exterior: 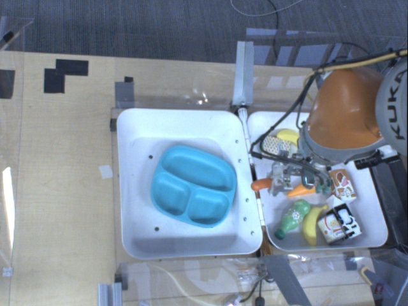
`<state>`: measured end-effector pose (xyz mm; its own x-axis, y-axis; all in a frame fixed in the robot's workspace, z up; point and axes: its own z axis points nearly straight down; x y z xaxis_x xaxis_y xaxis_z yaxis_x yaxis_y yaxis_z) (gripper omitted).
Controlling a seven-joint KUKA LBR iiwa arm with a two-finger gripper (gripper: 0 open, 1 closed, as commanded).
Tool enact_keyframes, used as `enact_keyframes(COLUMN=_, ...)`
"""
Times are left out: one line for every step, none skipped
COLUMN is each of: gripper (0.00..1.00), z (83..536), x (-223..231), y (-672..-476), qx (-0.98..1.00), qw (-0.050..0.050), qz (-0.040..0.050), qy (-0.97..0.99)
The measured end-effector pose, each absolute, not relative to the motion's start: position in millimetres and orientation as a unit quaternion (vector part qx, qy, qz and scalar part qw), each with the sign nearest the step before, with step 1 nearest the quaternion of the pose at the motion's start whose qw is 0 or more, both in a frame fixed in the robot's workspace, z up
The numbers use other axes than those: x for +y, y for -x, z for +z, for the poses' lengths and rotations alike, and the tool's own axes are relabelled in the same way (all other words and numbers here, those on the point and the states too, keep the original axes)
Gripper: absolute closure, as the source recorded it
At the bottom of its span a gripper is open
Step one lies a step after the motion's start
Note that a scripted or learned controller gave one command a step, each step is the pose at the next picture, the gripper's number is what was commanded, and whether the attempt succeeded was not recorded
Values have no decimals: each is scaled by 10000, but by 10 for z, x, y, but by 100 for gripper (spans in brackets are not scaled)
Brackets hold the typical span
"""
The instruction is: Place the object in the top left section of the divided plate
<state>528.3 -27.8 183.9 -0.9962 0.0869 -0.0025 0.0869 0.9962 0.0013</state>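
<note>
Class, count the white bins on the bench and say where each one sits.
2. The left bin holds the blue divided plate; the right bin sits beside it, holding the food items under the arm.

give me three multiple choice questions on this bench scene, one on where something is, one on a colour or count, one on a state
1. Where does the divided plate lie?
A. In the left bin
B. In the right bin
C. On the bare bench outside the bins

2. What colour is the divided plate?
A. Red
B. Blue
C. Black

3. What state are the plate's sections in?
A. Each holds a toy food
B. One holds the banana
C. Nothing lies in them

Answers:
1. A: the plate sits on the floor of the left bin, while the banana, green bottle and other items lie in the right bin under the arm.
2. B: its whole surface is light blue against the white bin.
3. C: all three sections show bare blue, and the gripper hovers over the right bin near the orange carrot.
</note>
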Motion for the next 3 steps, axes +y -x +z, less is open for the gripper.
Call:
enact_keyframes(gripper=100, z=1898, x=-746, y=-5080, qx=9925, qw=34, qz=-3, qy=1222)
enact_keyframes(gripper=100, z=1955, x=-574, y=-5050, qx=9809, qw=40, qz=-4, qy=1943)
enact_keyframes(gripper=100, z=1848, x=-130, y=-4984, qx=9460, qw=33, qz=-1, qy=3240)
